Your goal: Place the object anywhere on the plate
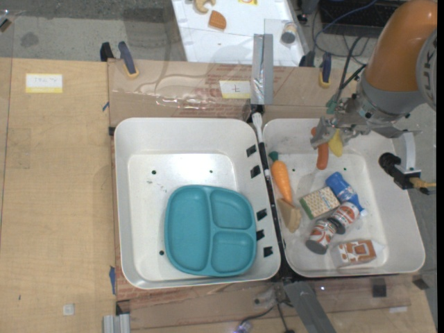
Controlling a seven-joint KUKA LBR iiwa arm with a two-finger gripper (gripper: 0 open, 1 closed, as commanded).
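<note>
Gripping a small orange-red sausage-shaped object [322, 156], the robot's hand [325, 139] hangs over the upper part of the right bin [413, 238], right of centre in the frame. That object sits directly beneath the hand, its upper end caught between the fingers and its lower end dangling free above the white floor of the bin. Its long axis runs close to vertical in the frame, pointing down toward the bin. A yellow piece [337, 144] shows just beside it at the hand. The teal divided plate [208, 231] lies in the left bin [132, 186], lower centre of the frame, well apart from the hand. Below the hand in the right bin lie a carrot [282, 178], a blue packet [342, 186], a checked box [319, 202], two cans [333, 225] and a brown wrapped item [357, 252]. Both bins rest on the desk [55, 186].
</note>
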